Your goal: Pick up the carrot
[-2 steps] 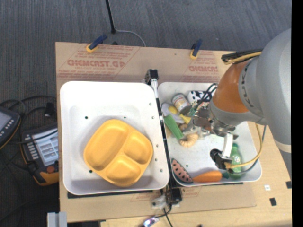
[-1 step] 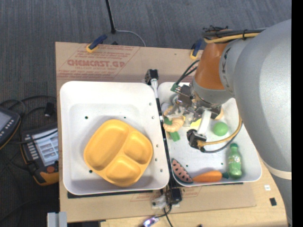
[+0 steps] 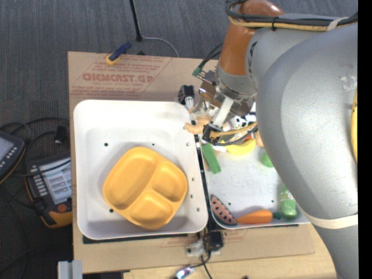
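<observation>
On the far left, off the bench, a dark handheld control unit lies on the grey carpet with its cables. The bench itself is a brown cardboard-covered top with red lettering, a small blue and yellow clip near its back edge. The left white shallow plastic bin holds a yellow three-compartment plastic dish, sitting a bit askew in the middle.

Moving right, the second white shallow bin is crowded. A green flat stick-shaped piece lies by its left wall, a watermelon-slice toy sits at the front left corner, and just beside it along the front wall lies the orange toy carrot, with a green bumpy vegetable toy at its right end. A yellow rounded toy lies further back.

Above that back area hangs the two-finger gripper, below the orange-banded grey arm, well apart from the carrot. Whether its fingers are spread or closed, I cannot tell; wires and clutter hide them.
</observation>
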Robot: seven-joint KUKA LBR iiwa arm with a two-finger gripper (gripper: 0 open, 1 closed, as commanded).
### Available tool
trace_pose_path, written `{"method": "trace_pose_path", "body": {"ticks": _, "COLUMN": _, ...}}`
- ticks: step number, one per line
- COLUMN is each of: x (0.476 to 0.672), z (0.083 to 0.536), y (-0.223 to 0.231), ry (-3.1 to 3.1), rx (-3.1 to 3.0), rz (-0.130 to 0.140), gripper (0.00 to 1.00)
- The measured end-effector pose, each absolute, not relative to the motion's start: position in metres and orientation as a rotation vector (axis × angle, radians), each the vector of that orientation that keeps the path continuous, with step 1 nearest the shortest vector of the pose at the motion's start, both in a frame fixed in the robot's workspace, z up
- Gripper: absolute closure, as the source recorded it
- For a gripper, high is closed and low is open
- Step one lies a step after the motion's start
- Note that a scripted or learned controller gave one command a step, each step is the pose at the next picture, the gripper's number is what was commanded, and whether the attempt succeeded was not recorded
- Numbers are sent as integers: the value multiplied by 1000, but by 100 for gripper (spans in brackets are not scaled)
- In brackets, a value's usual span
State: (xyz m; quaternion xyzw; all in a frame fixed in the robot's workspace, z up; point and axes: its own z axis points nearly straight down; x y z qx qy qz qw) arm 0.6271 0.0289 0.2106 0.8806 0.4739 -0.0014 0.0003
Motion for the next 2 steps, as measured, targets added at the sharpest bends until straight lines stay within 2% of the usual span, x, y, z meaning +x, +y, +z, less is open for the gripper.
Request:
{"method": "trace_pose_path", "body": {"ticks": 1, "x": 628, "z": 208, "y": 79, "ry": 1595, "rx": 2706, "rz": -5, "gripper": 100}}
{"method": "trace_pose_path", "body": {"ticks": 2, "x": 586, "z": 188, "y": 101, "ry": 1636, "rx": 2683, "rz": -7, "gripper": 100}}
